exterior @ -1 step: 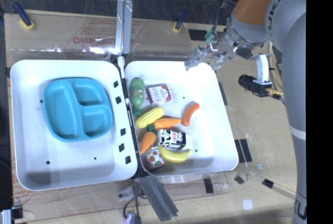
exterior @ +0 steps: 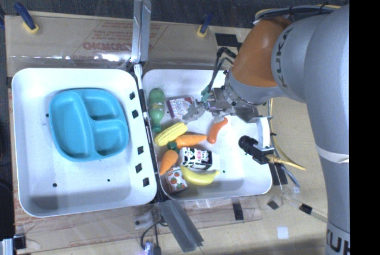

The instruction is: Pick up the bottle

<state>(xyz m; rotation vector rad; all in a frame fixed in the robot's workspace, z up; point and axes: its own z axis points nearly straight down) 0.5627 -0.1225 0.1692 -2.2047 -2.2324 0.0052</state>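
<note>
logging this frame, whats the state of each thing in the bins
bottle: green, lying flat by the right bin's left wall, not held
hand: low over the right bin, beside the bottle
tray: blue, flat in the left bin
corn: lying below the bottle
carrots: lying loose mid-bin
banana: lying near the front wall

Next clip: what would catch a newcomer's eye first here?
The grey arm with its orange band fills the right side, its gripper low over the right bin. That bin is crowded with toy food: a green bottle by the divider, corn, carrots, a banana. The left bin holds a blue divided tray.
</note>
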